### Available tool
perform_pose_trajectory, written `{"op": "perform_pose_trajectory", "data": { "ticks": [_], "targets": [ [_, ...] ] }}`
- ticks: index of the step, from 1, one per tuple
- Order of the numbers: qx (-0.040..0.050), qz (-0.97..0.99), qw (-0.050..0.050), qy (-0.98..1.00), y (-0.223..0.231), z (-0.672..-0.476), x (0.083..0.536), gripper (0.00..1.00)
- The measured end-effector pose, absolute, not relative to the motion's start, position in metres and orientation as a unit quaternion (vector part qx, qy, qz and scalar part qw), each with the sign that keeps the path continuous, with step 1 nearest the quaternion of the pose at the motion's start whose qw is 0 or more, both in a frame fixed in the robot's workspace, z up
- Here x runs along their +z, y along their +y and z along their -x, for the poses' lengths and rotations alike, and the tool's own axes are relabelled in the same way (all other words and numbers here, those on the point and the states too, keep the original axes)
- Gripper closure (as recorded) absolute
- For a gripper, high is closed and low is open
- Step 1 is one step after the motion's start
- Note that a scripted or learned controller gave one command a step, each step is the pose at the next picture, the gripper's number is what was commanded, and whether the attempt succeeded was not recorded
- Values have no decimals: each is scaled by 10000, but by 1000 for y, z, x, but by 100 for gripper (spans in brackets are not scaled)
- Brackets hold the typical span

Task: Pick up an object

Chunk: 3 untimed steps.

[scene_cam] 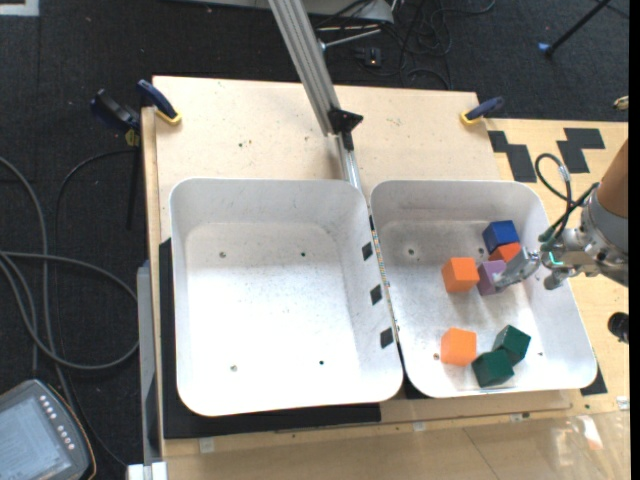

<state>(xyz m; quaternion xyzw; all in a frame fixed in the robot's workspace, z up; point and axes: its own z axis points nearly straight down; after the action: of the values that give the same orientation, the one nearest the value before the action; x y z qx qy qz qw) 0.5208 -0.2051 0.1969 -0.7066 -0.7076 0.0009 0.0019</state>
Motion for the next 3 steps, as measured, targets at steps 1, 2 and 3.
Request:
{"op": "perform_pose_trajectory", "data": {
  "ticks": [1, 2, 3],
  "targets": [
    [0, 7068, 1, -7074, -205, -522, 199, 0],
    [16, 7073, 29, -7069, -205, -520, 135, 0],
    [6, 7074, 1, -7068, -204, -520, 93, 0]
  ]
}}
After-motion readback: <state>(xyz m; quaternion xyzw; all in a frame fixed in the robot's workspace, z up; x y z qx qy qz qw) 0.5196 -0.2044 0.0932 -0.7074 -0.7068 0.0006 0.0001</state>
